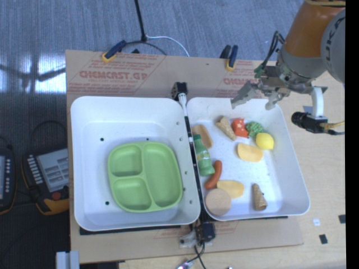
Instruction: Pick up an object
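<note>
While the gripper (259,98) hovers with its fingers spread and holding nothing above the right bin's (291,167) twelve o'clock rim, the nearest toy food, a small glossy red tomato-like piece (239,127), lies at about seven o'clock from it, between a tan cone (226,128) and a green broccoli piece (255,128).

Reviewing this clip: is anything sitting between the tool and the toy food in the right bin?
Nothing visible blocks it. The tool hangs above the right bin's far rim, with open air between it and the nearest pieces: the tomato, broccoli and lemon, which lie tightly clustered.
</note>
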Motion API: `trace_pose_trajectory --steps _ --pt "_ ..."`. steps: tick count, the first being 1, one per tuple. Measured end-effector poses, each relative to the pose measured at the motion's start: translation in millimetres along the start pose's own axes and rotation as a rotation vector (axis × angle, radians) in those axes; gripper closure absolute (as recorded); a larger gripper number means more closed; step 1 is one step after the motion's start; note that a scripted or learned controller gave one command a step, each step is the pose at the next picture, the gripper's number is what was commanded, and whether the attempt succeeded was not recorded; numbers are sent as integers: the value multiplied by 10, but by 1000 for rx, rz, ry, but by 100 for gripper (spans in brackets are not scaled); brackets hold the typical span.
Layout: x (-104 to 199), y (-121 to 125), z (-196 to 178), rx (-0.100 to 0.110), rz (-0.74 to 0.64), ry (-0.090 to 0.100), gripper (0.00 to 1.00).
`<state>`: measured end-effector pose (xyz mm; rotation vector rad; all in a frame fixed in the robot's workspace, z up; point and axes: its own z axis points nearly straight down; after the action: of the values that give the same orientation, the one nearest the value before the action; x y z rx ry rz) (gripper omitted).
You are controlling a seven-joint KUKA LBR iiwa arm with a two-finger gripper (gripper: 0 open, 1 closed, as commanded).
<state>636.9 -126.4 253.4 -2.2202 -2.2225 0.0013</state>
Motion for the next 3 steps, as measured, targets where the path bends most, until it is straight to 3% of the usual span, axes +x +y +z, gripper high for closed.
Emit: trace_pose_trajectory --steps 1,2,3 --pt "233 -723 710 2 215 0 0" --pt "840 -1187 695 0 -247 0 0" --pt "838 -1187 695 1 -247 0 0"
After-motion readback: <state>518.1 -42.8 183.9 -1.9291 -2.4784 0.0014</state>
